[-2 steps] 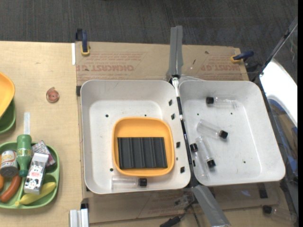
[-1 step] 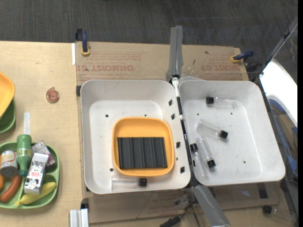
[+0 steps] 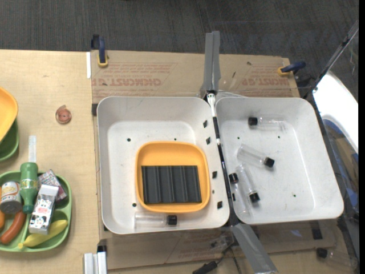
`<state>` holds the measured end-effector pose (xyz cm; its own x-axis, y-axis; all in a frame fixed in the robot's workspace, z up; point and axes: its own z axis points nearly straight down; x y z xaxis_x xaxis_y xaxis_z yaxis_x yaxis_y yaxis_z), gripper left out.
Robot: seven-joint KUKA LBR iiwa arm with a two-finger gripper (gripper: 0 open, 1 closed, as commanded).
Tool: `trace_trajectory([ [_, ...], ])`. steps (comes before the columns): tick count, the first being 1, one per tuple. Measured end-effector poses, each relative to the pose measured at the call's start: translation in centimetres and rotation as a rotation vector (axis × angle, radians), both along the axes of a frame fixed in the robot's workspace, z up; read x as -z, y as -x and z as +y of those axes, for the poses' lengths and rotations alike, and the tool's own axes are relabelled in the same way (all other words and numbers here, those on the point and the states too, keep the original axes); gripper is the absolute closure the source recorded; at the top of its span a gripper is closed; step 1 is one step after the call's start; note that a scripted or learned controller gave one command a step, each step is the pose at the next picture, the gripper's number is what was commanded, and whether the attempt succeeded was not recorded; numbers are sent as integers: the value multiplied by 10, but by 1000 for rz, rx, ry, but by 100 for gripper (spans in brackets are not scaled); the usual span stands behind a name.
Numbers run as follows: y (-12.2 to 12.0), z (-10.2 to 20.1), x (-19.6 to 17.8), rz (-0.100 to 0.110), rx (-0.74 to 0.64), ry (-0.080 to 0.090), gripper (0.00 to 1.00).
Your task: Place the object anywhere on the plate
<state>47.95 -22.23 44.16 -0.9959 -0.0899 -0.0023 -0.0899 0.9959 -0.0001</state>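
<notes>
- The yellow plate [image 3: 173, 177] lies flat in the left bin [image 3: 114, 153], towards its near wall, with a dark ribbed slab [image 3: 171, 185] covering most of its centre. Only the yellow rim around the slab is bare, so I judge that anything set down will land either on the slab or on that rim.
- Several clear tubes with black caps are scattered in the right bin [image 3: 319, 170], lying on their sides because nothing props them up. One tube [image 3: 263, 121] lies near the far wall, another [image 3: 255, 156] near the middle, and two tubes [image 3: 244, 181] lie close together by the wall that divides the bins.
- These loose tubes are probably the stock from which the task's object is drawn, and none of them lies on the plate.
- One more clear tube [image 3: 155, 220] lies in the left bin, just beside the near edge of the plate and against the bin wall. It looks off the plate, not on it, though its transparent body is hard to trace.
- I cannot tell the state of the pincer, so nothing can be said about a grasp.
- On the tabletop [image 3: 51, 84] to the left, well apart from the bins, a green tray [image 3: 60, 224] holds toy food and bottles. These seem unrelated to the task.
- In my judgement the placing is not yet done.
</notes>
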Motion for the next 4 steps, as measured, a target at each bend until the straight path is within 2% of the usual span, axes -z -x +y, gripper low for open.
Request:
trace_trajectory([
  [1,-5,0,0,-2,-335,1,100],
  [2,-15,0,0,-2,-584,1,100],
  [3,-8,0,0,-1,-868,0,100],
  [4,0,0,0,-1,-1212,0,100],
])
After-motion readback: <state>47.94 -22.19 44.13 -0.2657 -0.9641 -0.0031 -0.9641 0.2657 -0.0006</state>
